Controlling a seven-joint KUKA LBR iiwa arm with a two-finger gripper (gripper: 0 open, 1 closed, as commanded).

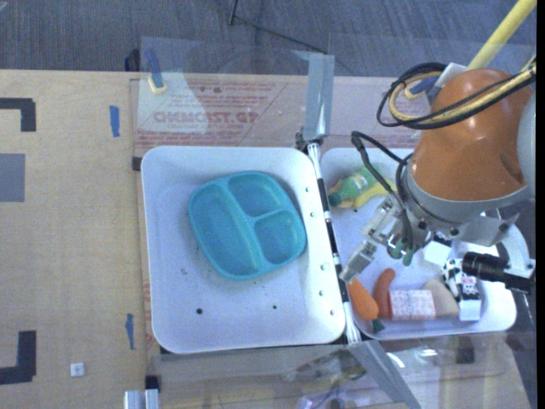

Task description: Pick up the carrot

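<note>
The carrot (364,300), small and orange, lies in the front left corner of the right bin (502,313), close to the bin's left wall. A red sausage-shaped piece (384,286) lies just to its right. My gripper (364,250) hangs a little behind the carrot, reaching down from the grey and orange arm (468,143). Its two metal fingers (353,265) point toward the bin's left wall and stand apart, open, with nothing between them. The lower fingertip is a short way above the carrot's top end, apart from it.
A pink wafer-like block (413,303) and a pale piece (444,295) lie right of the sausage. A yellow-green toy (353,189) sits at the right bin's back left. The left bin (170,313) bears a blue divided plate (247,224).
</note>
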